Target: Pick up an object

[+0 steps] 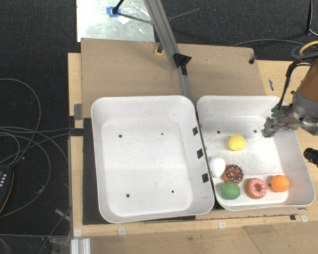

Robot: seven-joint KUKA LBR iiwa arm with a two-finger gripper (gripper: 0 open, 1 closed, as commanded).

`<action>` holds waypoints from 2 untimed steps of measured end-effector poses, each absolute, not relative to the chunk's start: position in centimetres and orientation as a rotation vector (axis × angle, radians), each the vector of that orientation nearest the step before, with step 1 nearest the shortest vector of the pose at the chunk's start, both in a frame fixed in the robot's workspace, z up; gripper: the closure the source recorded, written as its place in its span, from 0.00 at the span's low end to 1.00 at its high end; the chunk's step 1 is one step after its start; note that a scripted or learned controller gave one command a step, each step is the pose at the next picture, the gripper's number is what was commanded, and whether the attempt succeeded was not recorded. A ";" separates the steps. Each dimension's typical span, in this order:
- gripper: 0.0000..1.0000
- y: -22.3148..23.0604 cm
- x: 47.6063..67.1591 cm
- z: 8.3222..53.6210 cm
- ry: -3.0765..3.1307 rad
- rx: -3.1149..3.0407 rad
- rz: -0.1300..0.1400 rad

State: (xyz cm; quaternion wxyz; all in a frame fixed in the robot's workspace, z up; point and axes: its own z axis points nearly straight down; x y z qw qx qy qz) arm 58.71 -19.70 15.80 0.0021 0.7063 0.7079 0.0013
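The pincer (268,129) hangs over the right bin (244,110), near its far right side.

It is too small and dark to tell if it is apart or together, and nothing shows inside it. The yellow ball (236,142) lies close by, to its left and a bit nearer the front. Farther off, at the front, sit the white ball (217,166), brown donut (233,172), green ball (230,190), pink donut (256,187) and orange ball (279,183). The left bin (148,110) sits well apart on the worktop (127,67).
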 end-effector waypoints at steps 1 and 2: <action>1.00 -20.3 59.2 22.1 2.220 2.212 0.005; 1.00 -20.8 59.0 28.5 2.220 2.210 0.006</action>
